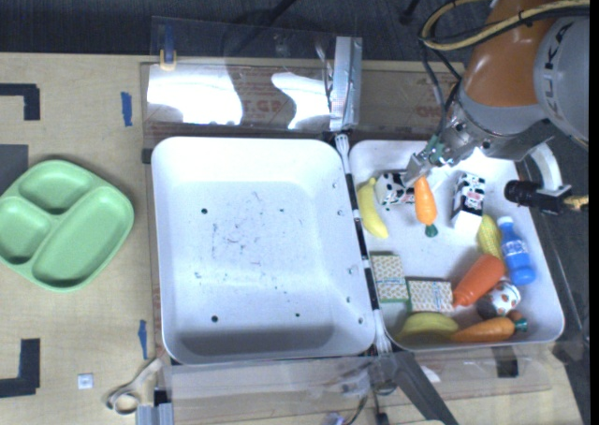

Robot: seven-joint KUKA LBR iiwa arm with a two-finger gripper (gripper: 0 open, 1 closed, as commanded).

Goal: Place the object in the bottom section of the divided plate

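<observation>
Hand [423,167] over right bin [547,320], at top of upright toy carrot [426,203]; grip state cannot be told. Green divided plate [62,223] on surface [75,348], far left.

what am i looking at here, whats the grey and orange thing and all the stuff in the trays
You are looking down at a slant from one fixed camera above a workbench. The grey and orange thing is a robot arm reaching in from the right. Its gripper hangs over the right bin, just above a small carrot; I cannot tell whether it holds anything. That bin holds toy food: a banana, more carrots, a blue bottle, a toy cow and small boxes. The left bin sits beside it. On the far left lies a green divided plate, where one object should go.
</observation>
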